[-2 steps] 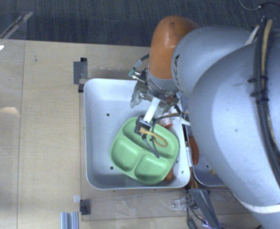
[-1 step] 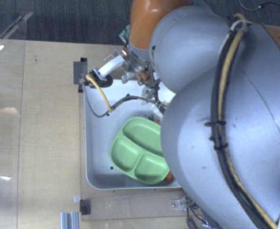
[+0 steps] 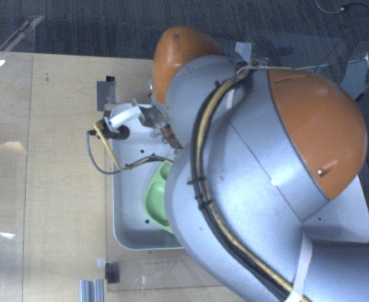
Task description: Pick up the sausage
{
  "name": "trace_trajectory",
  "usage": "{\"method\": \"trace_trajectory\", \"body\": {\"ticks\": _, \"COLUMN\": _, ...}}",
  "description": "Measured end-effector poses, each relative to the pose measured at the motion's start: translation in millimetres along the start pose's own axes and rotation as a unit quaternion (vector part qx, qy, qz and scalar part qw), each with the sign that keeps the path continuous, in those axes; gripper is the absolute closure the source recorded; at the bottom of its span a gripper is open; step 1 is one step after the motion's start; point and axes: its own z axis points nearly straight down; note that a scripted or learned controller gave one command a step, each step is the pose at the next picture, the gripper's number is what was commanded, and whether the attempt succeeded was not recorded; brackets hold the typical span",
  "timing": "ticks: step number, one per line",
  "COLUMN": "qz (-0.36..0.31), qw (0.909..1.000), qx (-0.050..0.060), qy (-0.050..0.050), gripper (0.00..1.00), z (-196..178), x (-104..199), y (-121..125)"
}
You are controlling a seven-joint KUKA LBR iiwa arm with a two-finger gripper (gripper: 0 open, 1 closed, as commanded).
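Camera view: my gripper (image 3: 164, 131) is low over the far end of the bin (image 3: 126, 234), and my arm (image 3: 254, 187) covers most of it.
Grip state: can't tell from here. Sausage: can't place it, probably under my arm. A green thing (image 3: 155, 200) lies beside the arm in the bin, so I mustn't grab that by mistake. I'd drop straight down, stay off the bin wall, keep the loose cable (image 3: 98, 159) clear, and close only once centred.
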Motion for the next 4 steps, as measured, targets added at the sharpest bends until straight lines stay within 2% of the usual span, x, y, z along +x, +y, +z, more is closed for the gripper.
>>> {"method": "trace_trajectory", "body": {"ticks": 1, "qz": 0.093, "qw": 0.9957, "qx": 0.0, "qy": 0.001, "gripper": 0.0, "z": -33.5, "x": -69.1, "y": -59.9}}
{"method": "trace_trajectory", "body": {"ticks": 2, "qz": 0.092, "qw": 0.9958, "qx": 0.002, "qy": 0.008, "gripper": 0.0, "z": 18.8, "x": -78.7, "y": -66.2}}
{"method": "trace_trajectory", "body": {"ticks": 3, "qz": 0.084, "qw": 0.9963, "qx": 0.004, "qy": 0.017, "gripper": 0.0, "z": 17.6, "x": -118.2, "y": -85.6}}
{"method": "trace_trajectory", "body": {"ticks": 4, "qz": 0.084, "qw": 0.9963, "qx": 0.004, "qy": 0.017, "gripper": 0.0, "z": 17.6, "x": -118.2, "y": -85.6}}
